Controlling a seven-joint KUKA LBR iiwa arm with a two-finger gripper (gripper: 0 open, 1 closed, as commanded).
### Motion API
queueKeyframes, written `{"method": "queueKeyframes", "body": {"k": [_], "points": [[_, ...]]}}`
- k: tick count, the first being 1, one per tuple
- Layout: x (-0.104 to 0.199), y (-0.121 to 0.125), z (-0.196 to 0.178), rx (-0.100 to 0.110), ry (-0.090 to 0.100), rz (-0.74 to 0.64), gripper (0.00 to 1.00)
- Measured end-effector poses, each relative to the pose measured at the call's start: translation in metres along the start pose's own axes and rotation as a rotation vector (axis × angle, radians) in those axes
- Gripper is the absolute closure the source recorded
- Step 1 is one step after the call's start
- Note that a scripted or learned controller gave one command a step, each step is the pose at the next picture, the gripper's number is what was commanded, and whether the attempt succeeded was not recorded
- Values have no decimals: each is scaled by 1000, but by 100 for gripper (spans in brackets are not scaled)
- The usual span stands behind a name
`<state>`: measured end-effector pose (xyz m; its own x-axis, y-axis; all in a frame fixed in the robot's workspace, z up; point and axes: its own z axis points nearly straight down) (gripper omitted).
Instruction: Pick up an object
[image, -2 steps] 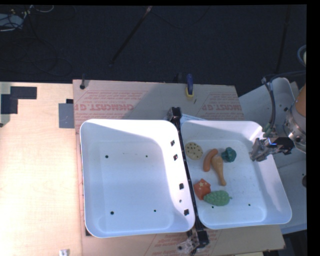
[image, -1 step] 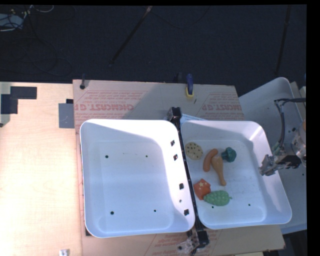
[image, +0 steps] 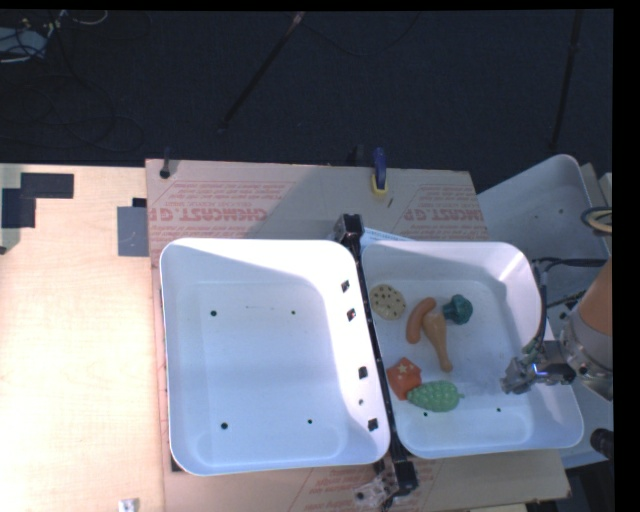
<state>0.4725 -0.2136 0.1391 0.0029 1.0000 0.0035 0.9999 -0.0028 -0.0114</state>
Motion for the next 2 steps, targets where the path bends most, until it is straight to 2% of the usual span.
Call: {"method": "queueKeyframes", "body": {"k": [1,2], "points": [[37,3,-117,-17,-4,-7,100],[-1,9,29,-1,-1,-1,100]]}}
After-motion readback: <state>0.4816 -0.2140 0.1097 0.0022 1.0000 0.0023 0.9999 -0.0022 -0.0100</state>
